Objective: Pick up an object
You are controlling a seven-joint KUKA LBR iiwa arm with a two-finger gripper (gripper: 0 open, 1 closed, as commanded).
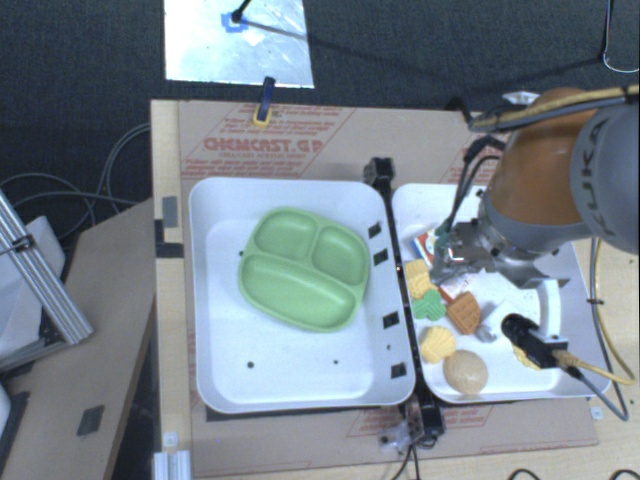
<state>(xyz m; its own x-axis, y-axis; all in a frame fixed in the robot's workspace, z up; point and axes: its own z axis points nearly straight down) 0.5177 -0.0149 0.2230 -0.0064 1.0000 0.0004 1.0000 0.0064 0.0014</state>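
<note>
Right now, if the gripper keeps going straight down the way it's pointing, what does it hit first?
Probably the yellow toy food piece by the right white bin's left wall, just under the gripper; depth is unclear from this slanted view.

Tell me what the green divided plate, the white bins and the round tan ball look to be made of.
Green divided plate: likely molded plastic, matte, with soft rounded compartment ridges and even color.
White bins: probably thin formed plastic, smooth and slightly glossy, with rounded corners and a rolled rim.
Round tan ball: unclear; dull, faintly mottled surface suggests foam or rubbery plastic, maybe toy food.
</note>
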